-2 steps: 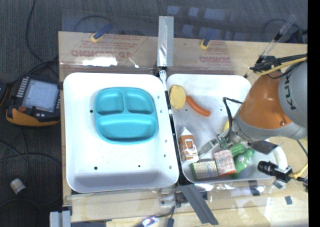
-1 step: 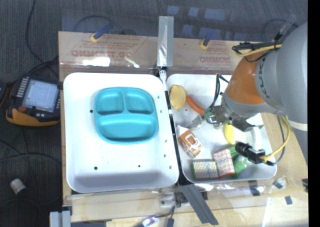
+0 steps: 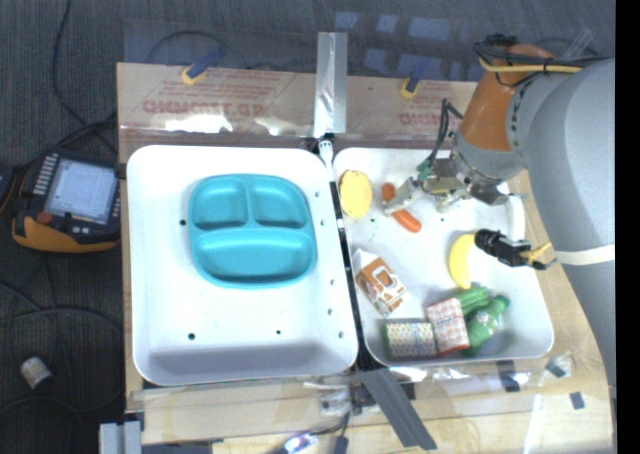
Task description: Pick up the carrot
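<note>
1 gripper hangs low in the right bin, its fingers just above and right of the carrot; whether they are open or closed cannot be told. The carrot lies on the bin floor beside a yellow lemon. Judged step: approach. The next move calls for descent over the carrot. The arm slants in from the right.

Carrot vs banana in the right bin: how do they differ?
Colour: the carrot is orange-red, the banana yellow.
Size: the carrot looks clearly smaller than the banana.
Position: the carrot lies in the bin's upper middle, just below the gripper; the banana lies further right, towards the right wall.
Pose: the carrot lies on a diagonal, the banana nearly upright in the picture.
Shared: both rest on the floor of the right bin.
</note>
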